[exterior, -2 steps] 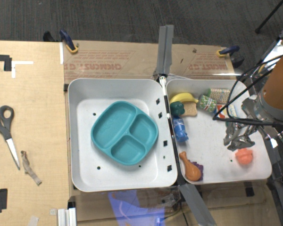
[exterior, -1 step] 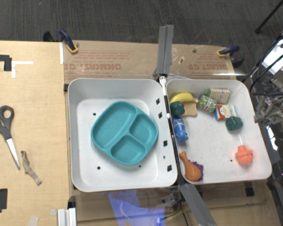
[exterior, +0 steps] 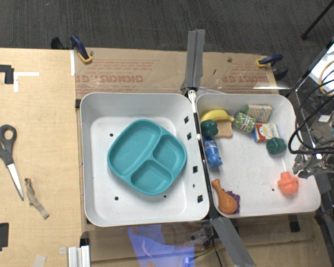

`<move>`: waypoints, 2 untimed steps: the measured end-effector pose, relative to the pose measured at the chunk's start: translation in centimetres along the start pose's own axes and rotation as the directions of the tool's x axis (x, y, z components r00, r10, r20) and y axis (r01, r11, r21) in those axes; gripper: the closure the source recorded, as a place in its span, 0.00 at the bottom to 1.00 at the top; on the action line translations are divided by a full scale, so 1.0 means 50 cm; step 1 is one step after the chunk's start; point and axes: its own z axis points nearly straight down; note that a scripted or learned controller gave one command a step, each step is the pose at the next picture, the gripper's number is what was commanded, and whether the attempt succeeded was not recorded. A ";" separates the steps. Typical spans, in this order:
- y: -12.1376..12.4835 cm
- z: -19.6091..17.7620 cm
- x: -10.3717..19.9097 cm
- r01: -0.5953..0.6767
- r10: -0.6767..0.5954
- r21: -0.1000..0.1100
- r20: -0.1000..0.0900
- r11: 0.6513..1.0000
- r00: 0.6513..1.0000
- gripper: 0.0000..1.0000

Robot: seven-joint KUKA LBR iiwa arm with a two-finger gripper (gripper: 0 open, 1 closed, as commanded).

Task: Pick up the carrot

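Carrot [exterior: 288, 183] beside unreadable carton [exterior: 266, 132]

The flattened cardboard sheet [exterior: 156, 74] lying under the far edge of the bins carries red printing seen upside down and too faint to read with certainty. The small boxes [exterior: 265, 132] in the right bin bear print too small to read.

camera view: fixed overhead | slanted down | both bins [exterior: 89, 149] framed
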 end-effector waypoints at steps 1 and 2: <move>-0.024 0.177 -0.010 -0.159 0.159 0.001 0.000 0.987 0.987 1.00; -0.023 -0.090 -0.007 0.036 -0.036 0.001 0.000 0.999 0.999 1.00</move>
